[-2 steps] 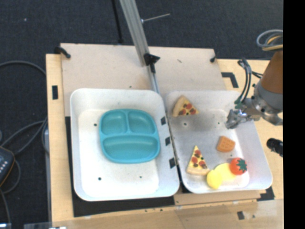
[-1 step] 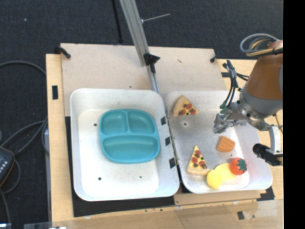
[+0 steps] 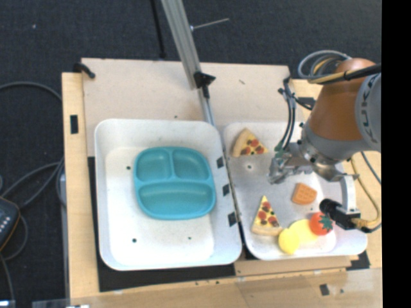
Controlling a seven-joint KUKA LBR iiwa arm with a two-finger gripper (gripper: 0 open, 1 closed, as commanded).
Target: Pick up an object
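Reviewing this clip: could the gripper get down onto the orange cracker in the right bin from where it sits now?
Probably yes. The gripper hangs over the right bin, just left of the orange cracker, which lies flat and apart from the pizza slice and the tomato. Nothing lies on top of it.

teal divided tray [image 3: 174,183] in left bin [image 3: 109,172].

The grey arm's two-finger gripper [image 3: 280,170] hangs over the right white bin [image 3: 249,236], among two toy pizza slices [image 3: 248,144] [image 3: 265,215], an orange cracker-like piece [image 3: 304,194], a yellow lemon-shaped toy [image 3: 293,237] and a red tomato-like toy [image 3: 319,223]. A teal divided plastic tray [image 3: 173,183] lies in the left white bin [image 3: 115,236].
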